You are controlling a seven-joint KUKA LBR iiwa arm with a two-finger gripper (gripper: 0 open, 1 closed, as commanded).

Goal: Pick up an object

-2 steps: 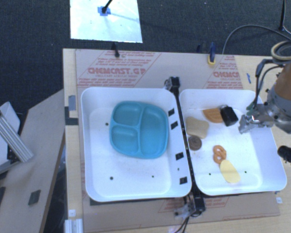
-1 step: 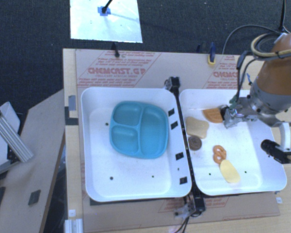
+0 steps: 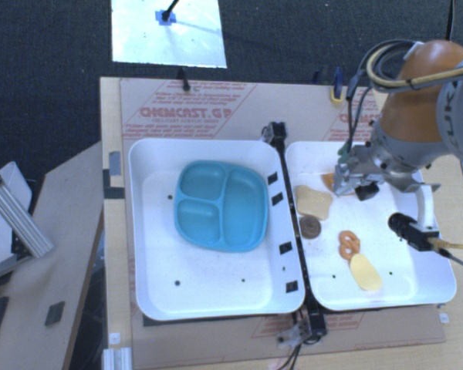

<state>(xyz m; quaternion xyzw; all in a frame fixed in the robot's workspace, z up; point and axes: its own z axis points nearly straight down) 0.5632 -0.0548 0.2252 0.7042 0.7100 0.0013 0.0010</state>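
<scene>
My gripper hangs low over the back left part of the right bin. An orange piece lies right beside it, partly hidden by it. A tan bread slice lies just left and in front of the gripper. In front of that are a round brown cookie, an orange pretzel and a pale yellow piece. Nothing shows as held.
The left bin holds a blue divided plate. A black-clipped ridge separates the two bins. A black fitting with cables from the arm hangs over the right bin's right side. A white sheet lies beyond the bench.
</scene>
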